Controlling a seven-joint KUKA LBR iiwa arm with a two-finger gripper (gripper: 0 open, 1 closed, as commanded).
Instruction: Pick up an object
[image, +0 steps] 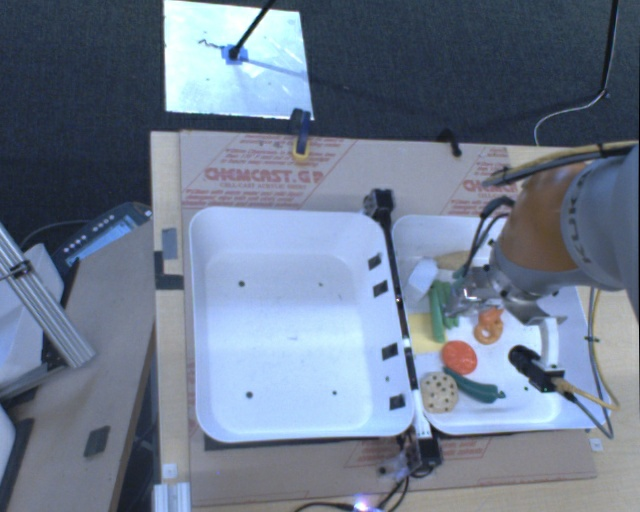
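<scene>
Bins sit side by side on the bench: the left bin (290, 320) lies to the left, and the right bin (425, 235) holds all the candidates. Moving right across that bin, a white block (421, 274) sits near its back, a long green piece (439, 309) stands just below it, a yellow slab (427, 334) lies under that, and a cookie (438, 391), a red round piece (459, 355) and a dark green pepper-like piece (478, 388) lie toward the front edge. An orange ring (489, 326) is further right.

The step looks like the reach-and-close phase: the gripper (466, 300) is low among the toys, between the green piece and the ring (near both). Whether its fingertips are spread or closed, I cannot tell, nor whether anything sits between them. Next, I judge, comes a firm closing and a straight lift.
</scene>
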